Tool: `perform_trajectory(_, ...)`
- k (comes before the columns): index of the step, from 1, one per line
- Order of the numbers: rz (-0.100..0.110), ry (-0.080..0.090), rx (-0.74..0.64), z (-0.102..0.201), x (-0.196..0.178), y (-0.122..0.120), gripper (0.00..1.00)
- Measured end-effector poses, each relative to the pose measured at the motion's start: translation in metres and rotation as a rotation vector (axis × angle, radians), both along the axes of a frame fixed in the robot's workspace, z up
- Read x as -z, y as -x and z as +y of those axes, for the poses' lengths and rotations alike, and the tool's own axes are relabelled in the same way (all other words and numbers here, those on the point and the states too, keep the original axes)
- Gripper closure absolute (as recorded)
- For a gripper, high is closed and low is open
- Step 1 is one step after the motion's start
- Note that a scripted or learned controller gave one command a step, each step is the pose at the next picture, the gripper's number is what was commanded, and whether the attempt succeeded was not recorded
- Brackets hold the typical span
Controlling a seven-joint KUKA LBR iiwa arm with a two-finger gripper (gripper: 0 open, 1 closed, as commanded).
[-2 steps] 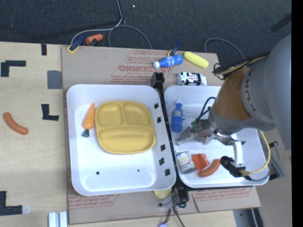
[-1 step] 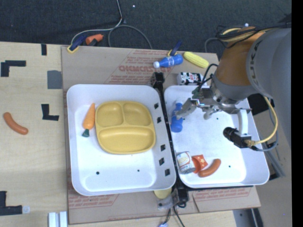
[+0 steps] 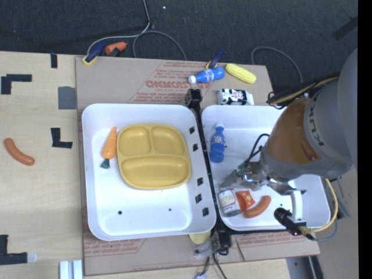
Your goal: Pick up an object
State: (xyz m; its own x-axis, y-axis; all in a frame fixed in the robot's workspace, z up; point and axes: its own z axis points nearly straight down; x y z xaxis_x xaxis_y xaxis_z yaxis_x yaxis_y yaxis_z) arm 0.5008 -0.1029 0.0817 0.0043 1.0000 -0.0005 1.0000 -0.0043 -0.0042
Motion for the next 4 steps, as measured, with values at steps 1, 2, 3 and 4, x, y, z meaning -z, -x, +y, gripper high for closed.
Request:
perform_trajectory(1, -0.01, 0.002, -0.007, -0.011, -0.063, -0.08, 0.0)
perform_trajectory(2, -0.008, 0.001, -0.008, 0.01, -0.001, -0.121, 0.0)
perform_trajectory(3, -0.009, 0.0, -0.006, 0.003, -0.005, -0.116, 0.0)
perform_trajectory(4, -0.011, 0.001, -0.003, -0.061, -0.006, -0.104, 0.0)
